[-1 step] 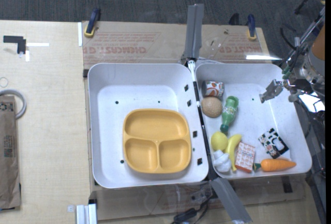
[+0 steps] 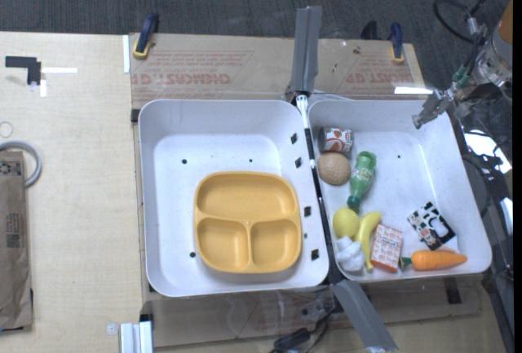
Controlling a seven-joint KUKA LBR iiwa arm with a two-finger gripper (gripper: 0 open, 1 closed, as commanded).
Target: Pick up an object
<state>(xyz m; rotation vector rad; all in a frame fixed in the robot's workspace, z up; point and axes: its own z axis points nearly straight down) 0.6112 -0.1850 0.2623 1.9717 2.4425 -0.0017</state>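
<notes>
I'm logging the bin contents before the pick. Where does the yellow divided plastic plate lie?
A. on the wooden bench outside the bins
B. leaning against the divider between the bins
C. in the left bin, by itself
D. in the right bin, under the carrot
C: the yellow divided plastic plate lies flat on the floor of the left white bin, while the small toy foods are in the right white bin.

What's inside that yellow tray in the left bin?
The yellow tray has three compartments, and all three show bare yellow bottoms with nothing lying in them. The tray sits flat in the left bin, so whatever is beneath it is covered.
</notes>
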